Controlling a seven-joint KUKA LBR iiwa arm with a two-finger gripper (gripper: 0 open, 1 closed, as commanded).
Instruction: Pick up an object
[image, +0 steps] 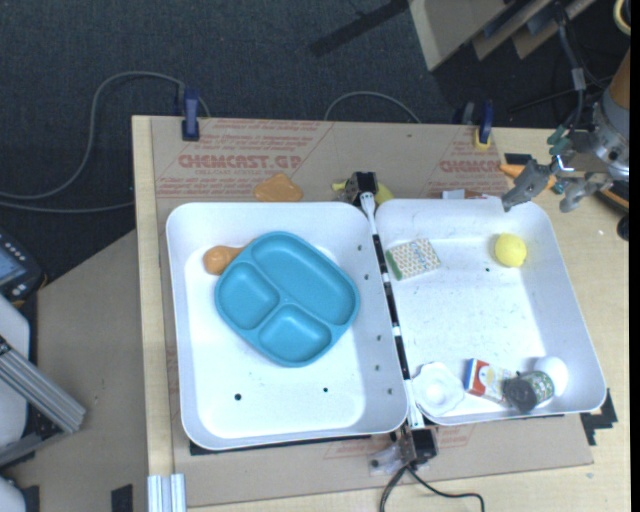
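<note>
- Above the far right corner of the right bin (560, 300), the gripper (545, 183) hangs with its two fingers spread apart and nothing between them.
- We judge this the approach step: no object is gripped yet, and the tool sits at the bin's rim rather than over its floor.
- Nearest candidate is the yellow ball (510, 250), lying inside the right bin near its far right corner, a little nearer the camera than the gripper and apart from it.
- Other things in the right bin: a patterned packet (413, 258) towards the far left corner, and along the near wall a white cup (436, 386), a red and white carton (480, 378) and a dark round jar (527, 390) (all well apart from the gripper).
- Left of the right bin, the neighbouring bin holds a blue divided tray (287, 297) with an orange object (217, 259) at its edge.
- For the next move, we reckon the arm must shift inward over the ball, centre the open fingers on it, then descend and close; a round ball may roll away.
</note>
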